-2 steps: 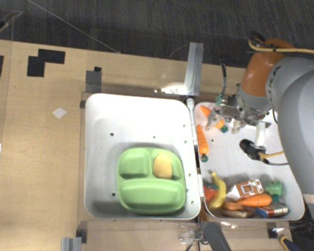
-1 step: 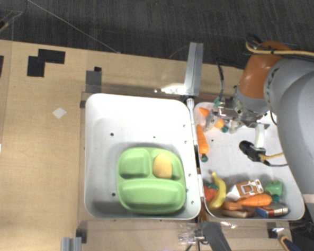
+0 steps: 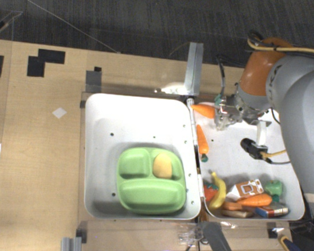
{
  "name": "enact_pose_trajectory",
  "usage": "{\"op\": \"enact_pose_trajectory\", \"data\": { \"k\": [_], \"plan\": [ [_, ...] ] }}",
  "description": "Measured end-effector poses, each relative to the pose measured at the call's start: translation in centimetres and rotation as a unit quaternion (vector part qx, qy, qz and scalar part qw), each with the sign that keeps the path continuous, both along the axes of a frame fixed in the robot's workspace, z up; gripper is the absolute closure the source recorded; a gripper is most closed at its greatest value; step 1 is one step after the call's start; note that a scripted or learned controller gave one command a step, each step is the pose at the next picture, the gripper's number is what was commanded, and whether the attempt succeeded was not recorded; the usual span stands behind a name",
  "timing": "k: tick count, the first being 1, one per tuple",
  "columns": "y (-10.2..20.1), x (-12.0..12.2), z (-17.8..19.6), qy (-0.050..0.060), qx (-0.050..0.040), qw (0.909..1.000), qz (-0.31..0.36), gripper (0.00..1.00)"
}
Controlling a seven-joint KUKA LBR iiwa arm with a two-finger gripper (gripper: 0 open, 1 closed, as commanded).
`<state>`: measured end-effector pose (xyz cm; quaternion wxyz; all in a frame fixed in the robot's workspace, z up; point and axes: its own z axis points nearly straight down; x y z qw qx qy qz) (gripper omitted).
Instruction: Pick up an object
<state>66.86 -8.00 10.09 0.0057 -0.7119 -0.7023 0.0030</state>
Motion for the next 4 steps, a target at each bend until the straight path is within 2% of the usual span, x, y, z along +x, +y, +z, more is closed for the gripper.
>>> {"op": "enact_pose_trajectory", "data": {
  "k": [1,2,3,4],
  "plan": [
    [-0.8,-0.6,-1.1,-0.009,-0.0013,0.9992,-0.038,1.0],
    [-1.1,-0.7,-1.2,-0.01,-0.0032,0.9992,-0.04,0.0],
    [-0.9,-0.3,0.2,-0.015,-0.002,0.9992,-0.037,1.0],
    [2.8,-5.6,8.5,-0.008,-0.0022,0.9921,-0.125,1.0]
  ]
}}
